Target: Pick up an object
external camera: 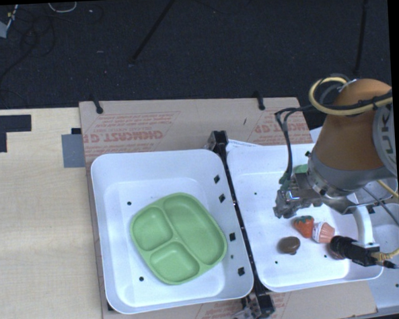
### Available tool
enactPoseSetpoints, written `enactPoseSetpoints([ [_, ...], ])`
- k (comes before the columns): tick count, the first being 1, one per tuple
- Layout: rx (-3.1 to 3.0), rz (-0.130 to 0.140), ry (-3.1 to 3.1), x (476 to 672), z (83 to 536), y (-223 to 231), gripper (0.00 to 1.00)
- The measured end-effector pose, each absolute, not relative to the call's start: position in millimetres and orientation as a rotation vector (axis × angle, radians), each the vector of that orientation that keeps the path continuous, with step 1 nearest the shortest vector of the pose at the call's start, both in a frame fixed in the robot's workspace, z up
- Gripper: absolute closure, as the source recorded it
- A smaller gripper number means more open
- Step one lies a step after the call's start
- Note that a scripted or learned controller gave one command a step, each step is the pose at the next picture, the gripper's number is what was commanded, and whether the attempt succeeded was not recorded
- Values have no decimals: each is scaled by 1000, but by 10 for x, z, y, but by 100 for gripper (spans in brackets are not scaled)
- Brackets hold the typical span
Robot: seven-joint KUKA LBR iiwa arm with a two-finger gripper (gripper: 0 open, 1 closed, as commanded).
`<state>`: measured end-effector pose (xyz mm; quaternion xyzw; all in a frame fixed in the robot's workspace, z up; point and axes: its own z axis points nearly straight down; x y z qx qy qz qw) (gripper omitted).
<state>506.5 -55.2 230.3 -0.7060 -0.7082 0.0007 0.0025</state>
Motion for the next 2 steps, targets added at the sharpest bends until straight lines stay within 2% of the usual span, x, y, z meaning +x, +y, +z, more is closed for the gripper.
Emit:
enactPoseSetpoints([
  [2,-2213,2,-2224,5127,2335,587,100],
])
